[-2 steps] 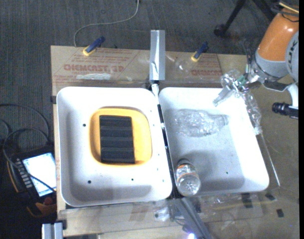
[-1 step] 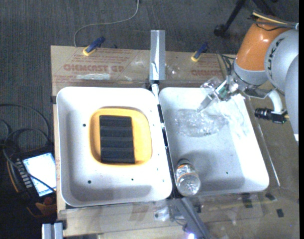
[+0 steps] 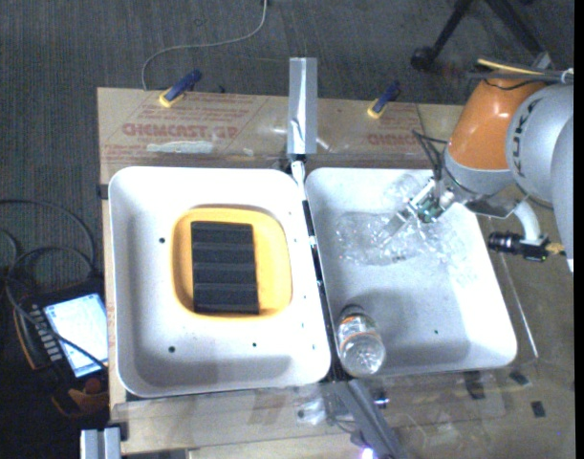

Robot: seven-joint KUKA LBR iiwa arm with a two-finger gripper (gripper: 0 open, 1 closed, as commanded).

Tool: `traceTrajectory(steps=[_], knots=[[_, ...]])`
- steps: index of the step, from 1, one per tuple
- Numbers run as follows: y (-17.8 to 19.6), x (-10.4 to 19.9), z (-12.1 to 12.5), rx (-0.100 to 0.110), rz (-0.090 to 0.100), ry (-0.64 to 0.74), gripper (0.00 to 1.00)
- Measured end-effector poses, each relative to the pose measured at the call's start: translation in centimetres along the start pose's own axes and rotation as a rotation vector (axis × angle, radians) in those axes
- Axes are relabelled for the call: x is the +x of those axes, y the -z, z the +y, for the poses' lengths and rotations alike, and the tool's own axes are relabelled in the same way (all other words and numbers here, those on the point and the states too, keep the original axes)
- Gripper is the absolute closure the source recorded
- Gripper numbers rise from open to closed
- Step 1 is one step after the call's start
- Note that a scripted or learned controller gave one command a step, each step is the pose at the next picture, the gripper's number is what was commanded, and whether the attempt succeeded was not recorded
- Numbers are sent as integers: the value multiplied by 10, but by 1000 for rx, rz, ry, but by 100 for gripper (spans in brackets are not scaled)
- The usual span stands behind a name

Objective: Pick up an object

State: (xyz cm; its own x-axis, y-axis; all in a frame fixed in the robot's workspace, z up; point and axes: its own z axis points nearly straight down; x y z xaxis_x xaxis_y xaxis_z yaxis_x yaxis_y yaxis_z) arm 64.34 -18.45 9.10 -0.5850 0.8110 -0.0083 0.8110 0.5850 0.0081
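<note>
Clear bottle [image 3: 359, 342] at right bin's [image 3: 483, 352] near-left corner, crinkled plastic [image 3: 382, 237] beyond.

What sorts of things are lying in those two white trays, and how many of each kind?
Yellow-rimmed sponge with a black ribbed top, left bin: 1
Clear plastic bottle, right bin: 1
Crumpled clear plastic wrap, right bin: 1
Total: 3

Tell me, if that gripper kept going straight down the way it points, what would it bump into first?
Most likely the crumpled clear plastic packaging lying in the right bin; the gripper sits right at its upper edge. Depth is hard to judge here, so it may already be touching.
</note>
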Motion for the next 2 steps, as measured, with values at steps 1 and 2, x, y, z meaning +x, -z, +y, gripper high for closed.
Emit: traceTrajectory(steps=[1, 2], knots=[[10, 1, 2, -4, 1, 0, 100], [86, 18, 46, 8, 6, -180, 100]])
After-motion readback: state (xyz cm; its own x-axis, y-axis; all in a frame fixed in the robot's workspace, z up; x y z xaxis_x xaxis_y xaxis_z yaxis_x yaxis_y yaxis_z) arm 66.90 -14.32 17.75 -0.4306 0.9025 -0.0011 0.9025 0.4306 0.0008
